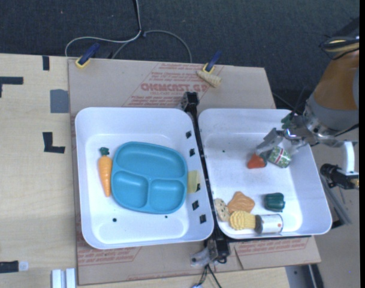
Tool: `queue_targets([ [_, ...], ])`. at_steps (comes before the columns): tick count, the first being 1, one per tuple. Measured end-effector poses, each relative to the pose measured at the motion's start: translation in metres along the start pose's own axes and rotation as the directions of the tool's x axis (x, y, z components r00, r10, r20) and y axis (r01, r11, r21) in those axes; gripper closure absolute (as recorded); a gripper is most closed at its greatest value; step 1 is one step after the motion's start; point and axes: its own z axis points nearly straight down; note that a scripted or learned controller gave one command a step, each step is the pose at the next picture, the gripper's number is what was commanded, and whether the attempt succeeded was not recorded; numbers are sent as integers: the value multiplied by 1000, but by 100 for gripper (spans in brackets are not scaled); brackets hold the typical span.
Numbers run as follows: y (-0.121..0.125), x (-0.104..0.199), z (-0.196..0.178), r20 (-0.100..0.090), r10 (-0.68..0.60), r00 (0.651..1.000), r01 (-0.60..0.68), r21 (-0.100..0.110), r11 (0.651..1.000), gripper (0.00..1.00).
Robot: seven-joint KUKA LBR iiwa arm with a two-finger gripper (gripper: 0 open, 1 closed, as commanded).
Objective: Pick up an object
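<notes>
my gripper [277,151]: over the right bin [230,122], can't tell its grip | small can [280,157]: right at my tips | red thing [256,162]: just left of me

- A light wood-grain counter [26,179] is seen across the left and lower part of the view.
- Black tape marks [8,86] and a grey square patch [59,99] are noted on the counter's left side.
- A brown cardboard sheet [164,86] with red print is laid on the counter, held at its far edge by two clamps [86,57].
- Dark, speckled carpet floor [230,17] is seen beyond the counter.
- A thin white cable [137,32] is looped over the floor.
- Lighting is even; shadows are soft.
</notes>
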Motion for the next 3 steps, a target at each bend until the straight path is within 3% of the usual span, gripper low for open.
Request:
queue_targets([
  [1,-45,-33,112,2,4,1000,-4,-2,1000,0],
  [2,23,17,105,4,-5,1000,5,-8,1000,0],
  [3,-57,-16,105,4,4,1000,-4,-8,1000,0],
])
